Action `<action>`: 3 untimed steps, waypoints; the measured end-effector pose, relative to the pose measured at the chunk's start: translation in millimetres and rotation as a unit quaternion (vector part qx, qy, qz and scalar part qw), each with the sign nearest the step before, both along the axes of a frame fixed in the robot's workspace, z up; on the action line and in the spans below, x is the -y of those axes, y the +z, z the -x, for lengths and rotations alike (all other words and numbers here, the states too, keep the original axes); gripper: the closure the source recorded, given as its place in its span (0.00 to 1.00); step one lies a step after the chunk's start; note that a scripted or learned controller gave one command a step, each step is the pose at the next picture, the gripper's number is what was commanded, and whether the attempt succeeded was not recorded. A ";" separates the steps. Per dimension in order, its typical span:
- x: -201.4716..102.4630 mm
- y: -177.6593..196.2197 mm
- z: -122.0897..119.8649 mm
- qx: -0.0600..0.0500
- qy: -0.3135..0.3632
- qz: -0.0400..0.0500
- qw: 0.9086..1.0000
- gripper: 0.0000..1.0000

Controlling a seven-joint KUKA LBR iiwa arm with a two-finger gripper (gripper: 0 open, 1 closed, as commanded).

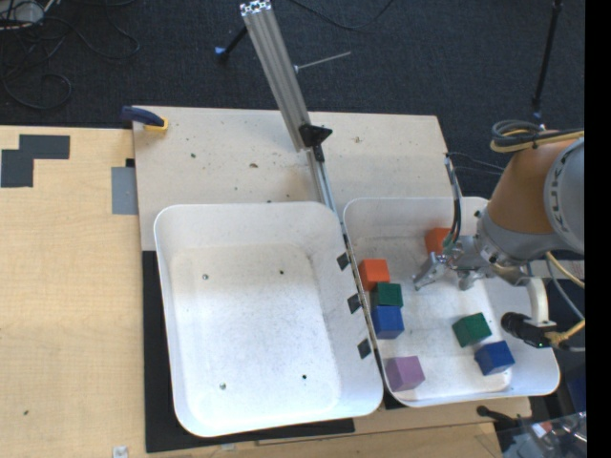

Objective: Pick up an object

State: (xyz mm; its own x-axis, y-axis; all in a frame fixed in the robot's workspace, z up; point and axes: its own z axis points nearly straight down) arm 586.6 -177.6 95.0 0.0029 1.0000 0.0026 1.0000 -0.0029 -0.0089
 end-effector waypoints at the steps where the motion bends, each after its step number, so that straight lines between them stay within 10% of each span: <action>1: 1.7 13.6 -1.1 0.002 -0.003 0.001 1.000 1.00; 3: -3.0 136.3 -3.6 0.007 0.002 0.002 1.000 1.00</action>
